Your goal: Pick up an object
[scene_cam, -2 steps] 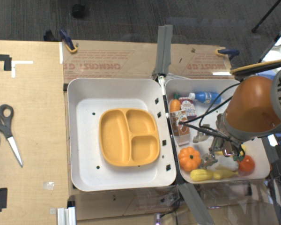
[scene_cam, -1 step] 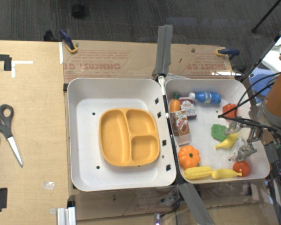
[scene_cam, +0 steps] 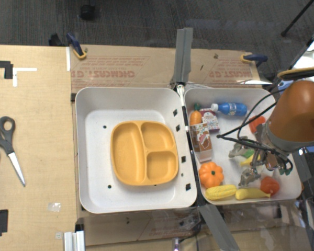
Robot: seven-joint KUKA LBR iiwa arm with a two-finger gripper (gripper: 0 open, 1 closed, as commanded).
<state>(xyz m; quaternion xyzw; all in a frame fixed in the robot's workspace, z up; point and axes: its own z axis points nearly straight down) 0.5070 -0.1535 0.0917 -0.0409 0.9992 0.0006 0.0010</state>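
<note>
My gripper (scene_cam: 246, 166) hangs low in the right bin (scene_cam: 240, 91), below the orange band of the arm (scene_cam: 298, 111). It hovers just above a yellow banana-like piece (scene_cam: 253, 193) and left of a red tomato (scene_cam: 270, 185). An orange pumpkin (scene_cam: 211, 174) and a yellow corn cob (scene_cam: 220, 192) lie to its left. A brown sauce bottle with a red label (scene_cam: 201, 135) lies along the bin's left wall. A blue water bottle (scene_cam: 231, 109) rests at the back. Nothing shows as held.
The left bin (scene_cam: 89, 140) holds a yellow divided plate (scene_cam: 144, 152). Scissors (scene_cam: 9, 148) lie on the bench at the far left. Black cables run from the wrist across the right bin. Blue clamps hold the cardboard behind the bins.
</note>
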